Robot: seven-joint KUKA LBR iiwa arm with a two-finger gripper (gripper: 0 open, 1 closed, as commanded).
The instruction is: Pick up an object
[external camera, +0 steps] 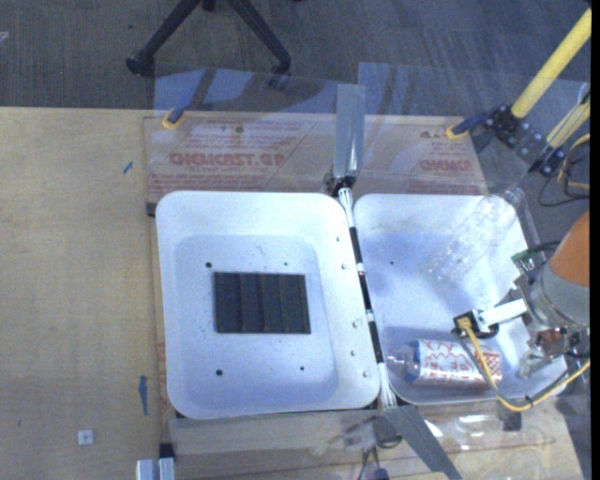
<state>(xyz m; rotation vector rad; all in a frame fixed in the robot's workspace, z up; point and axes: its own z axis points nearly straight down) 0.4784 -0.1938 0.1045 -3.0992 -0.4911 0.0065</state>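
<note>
Gripper (547, 345) sits low at the right edge of the right shallow white bin (405, 223). Open or closed: can't tell. Nothing visibly held, so I'd say the pick isn't done.

Nearest candidate is the white cylindrical tube with red print (448, 362), lying flat just beside the gripper, smooth and round. Crinkled clear plastic bottle (472, 236) is further back. Flat black ribbed rectangle (262, 302) is in the left white bin (187, 225).

This is looking like a robotics lab. A grey and orange arm (574, 272) is reaching in from the right over a plywood tabletop (66, 281), which is carrying a left bin (173, 281) and a right bin (403, 220). Clear panels (234, 141) are standing along the far side. Black stand legs (202, 23) are resting on grey carpet (66, 47) beyond.
</note>
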